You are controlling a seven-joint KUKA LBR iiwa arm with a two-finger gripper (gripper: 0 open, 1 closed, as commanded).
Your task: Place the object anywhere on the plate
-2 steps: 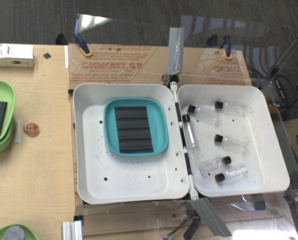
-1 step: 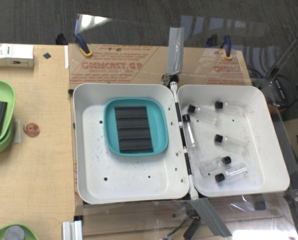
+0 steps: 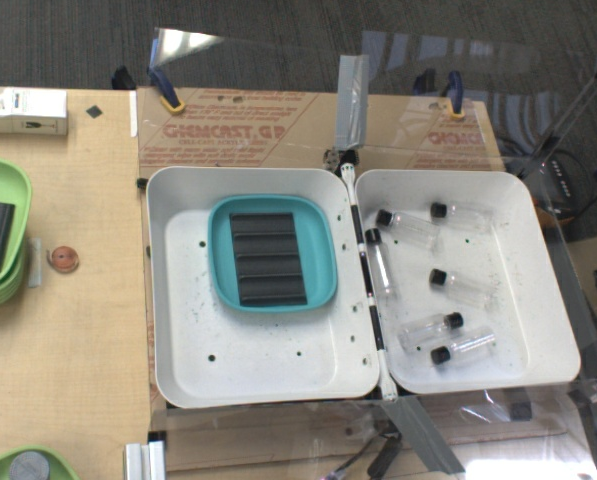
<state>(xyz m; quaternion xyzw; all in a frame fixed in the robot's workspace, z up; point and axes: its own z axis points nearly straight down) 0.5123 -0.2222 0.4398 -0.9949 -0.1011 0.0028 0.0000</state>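
Risk we see: clear black-capped plastic vials in right white bin slipping or rolling off ridged teal plate, centre frame; hand state we cannot tell.

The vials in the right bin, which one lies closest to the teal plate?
The vial along the right bin's left wall, beside the divider; the others lie farther right from the teal plate.

Two white bins are seen side by side. One teal plate lies in the left bin, with four dark ridges counted on it. Six clear tubes with black caps are counted in the right bin. Two clamps are seen behind the bins.
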